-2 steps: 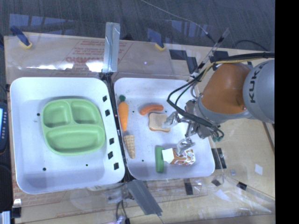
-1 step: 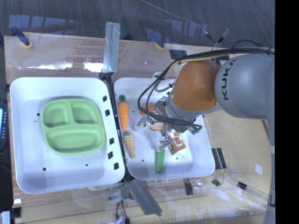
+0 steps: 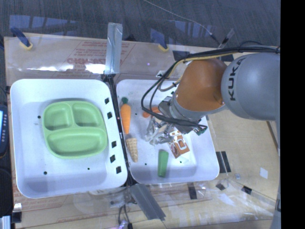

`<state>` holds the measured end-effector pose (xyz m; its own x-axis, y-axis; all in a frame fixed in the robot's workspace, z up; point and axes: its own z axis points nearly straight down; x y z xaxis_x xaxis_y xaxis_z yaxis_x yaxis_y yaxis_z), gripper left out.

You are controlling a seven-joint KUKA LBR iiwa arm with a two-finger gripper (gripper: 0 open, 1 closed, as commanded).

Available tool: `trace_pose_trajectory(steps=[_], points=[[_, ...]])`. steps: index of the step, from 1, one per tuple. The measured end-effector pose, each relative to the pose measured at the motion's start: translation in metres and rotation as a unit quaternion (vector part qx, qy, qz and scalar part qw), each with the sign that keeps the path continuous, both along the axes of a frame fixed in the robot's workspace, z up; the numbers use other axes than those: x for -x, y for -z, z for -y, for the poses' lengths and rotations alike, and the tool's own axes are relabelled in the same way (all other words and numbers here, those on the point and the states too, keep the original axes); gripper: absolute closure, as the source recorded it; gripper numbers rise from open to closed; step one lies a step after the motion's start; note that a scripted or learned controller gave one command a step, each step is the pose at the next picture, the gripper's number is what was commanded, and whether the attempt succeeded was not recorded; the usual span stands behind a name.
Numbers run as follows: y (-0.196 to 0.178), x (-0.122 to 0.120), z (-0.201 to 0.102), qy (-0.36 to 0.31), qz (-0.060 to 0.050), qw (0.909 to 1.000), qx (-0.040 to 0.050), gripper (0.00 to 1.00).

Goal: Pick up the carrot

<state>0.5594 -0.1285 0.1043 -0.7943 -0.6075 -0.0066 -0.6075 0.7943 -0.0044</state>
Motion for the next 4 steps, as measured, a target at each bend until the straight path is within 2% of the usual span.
trace_pose_trajectory(steps=[1, 2, 3, 4], points=[[-0.061, -0.056, -0.037, -0.04, -0.001, 0.9992, 0.0002, 1.0], [-0.09, -0.098, -0.08, -0.316, -0.001, 0.9487, 0.0014, 1.0], [-0.086, -0.072, -0.095, -0.645, -0.004, 0.764, 0.0001, 1.0], [-0.119, -0.097, -0.14, -0.728, -0.002, 0.6858, 0.0017, 1.0]])
